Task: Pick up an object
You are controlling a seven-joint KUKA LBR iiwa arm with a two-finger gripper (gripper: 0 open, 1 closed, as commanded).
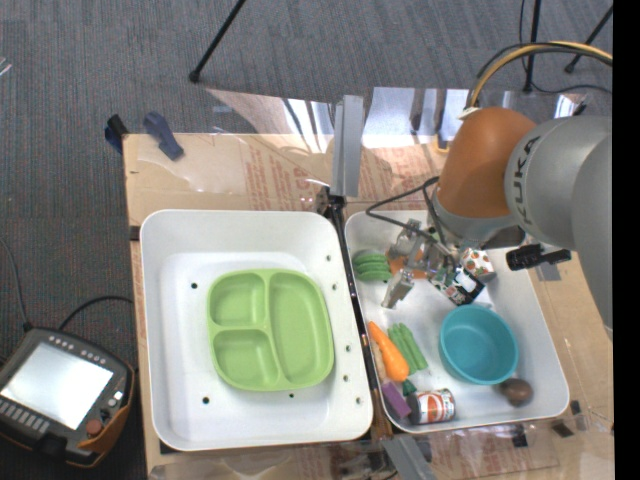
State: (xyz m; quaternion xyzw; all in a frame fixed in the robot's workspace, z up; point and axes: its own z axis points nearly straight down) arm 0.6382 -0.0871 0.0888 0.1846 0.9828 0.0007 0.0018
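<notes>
The metal two-finger hand [418,266] hangs low in the right white bin [549,340], fingers spread and holding nothing. A green ridged plastic vegetable [371,265] lies just to its left, long axis crosswise, against the bin's left wall.

One fixed camera looks down slantwise over both bins [160,268].

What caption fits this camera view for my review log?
KUKA arm's gripper hovers in the right bin among toy foods near a teal bowl; green divided plate sits in the left bin.
</notes>
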